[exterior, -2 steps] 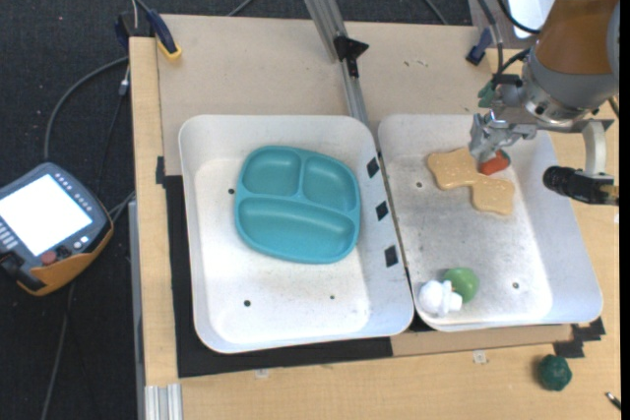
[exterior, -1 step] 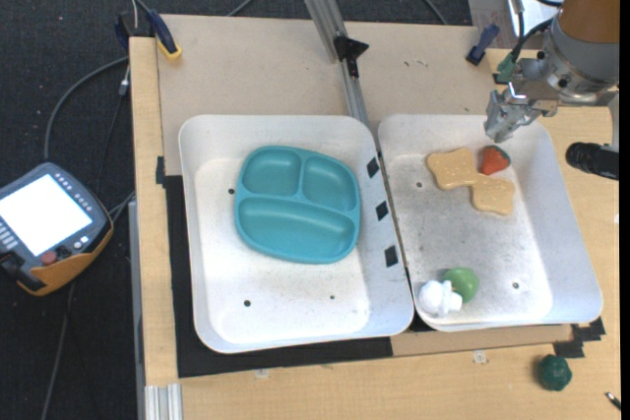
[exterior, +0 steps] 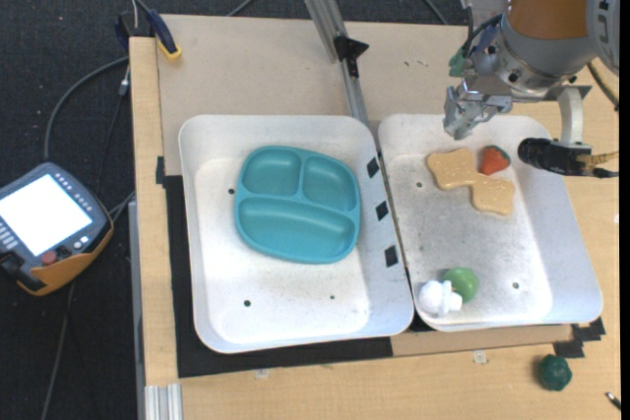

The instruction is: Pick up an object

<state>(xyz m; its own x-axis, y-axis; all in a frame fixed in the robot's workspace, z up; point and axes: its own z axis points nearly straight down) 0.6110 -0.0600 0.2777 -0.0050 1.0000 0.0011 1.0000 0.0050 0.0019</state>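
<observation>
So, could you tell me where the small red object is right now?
The small red object lies in the right bin, near its far right corner, touching the tan pieces and just below-right of the gripper.

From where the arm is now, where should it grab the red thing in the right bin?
Take the red thing across its rounded body, coming straight down from above. It is small and lies on the floor of the right bin, touching or nearly touching the tan pieces on its left, so set the fingers along the near-far line, where the sides look free. The gripper sits just up-left of it.
</observation>
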